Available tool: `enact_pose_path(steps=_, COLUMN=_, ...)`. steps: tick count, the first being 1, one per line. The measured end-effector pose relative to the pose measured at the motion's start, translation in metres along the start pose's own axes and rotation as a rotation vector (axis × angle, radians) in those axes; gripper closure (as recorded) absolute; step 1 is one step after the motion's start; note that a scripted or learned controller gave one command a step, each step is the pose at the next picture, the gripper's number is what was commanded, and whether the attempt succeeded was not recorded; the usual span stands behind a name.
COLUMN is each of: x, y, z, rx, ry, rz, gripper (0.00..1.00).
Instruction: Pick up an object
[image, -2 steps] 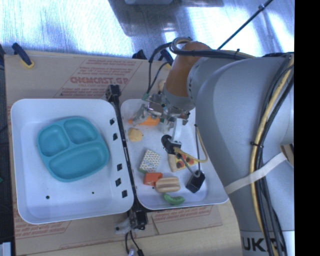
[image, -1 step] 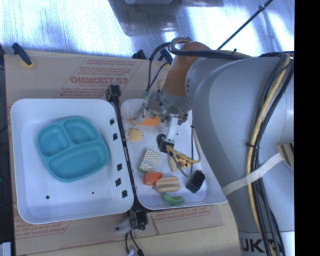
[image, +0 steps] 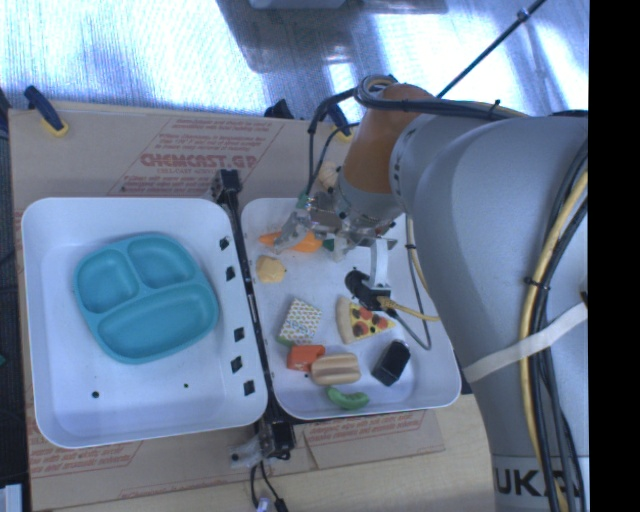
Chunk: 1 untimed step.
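Robotics lab bench — not a home or kitchen. A grey industrial arm with loose cables reaches over two white bins set on flattened printed cardboard. The food in the right bin is toy food — pizza slice, hot dog. A blue clamp grips the cardboard's far edge.

Orange item partly hidden under tool, tool's grip perhaps unreadable, arm cut off at right edge
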<state>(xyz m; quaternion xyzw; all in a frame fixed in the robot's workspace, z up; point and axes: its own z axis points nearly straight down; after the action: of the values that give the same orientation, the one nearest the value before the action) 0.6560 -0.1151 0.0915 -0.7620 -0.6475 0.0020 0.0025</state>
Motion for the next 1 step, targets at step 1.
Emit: enact_pose_path(steps=1, x=0.0108, y=-0.0511, z=0.0006, rx=0.0, ry=0.0, rz=0.173, gripper=0.0)
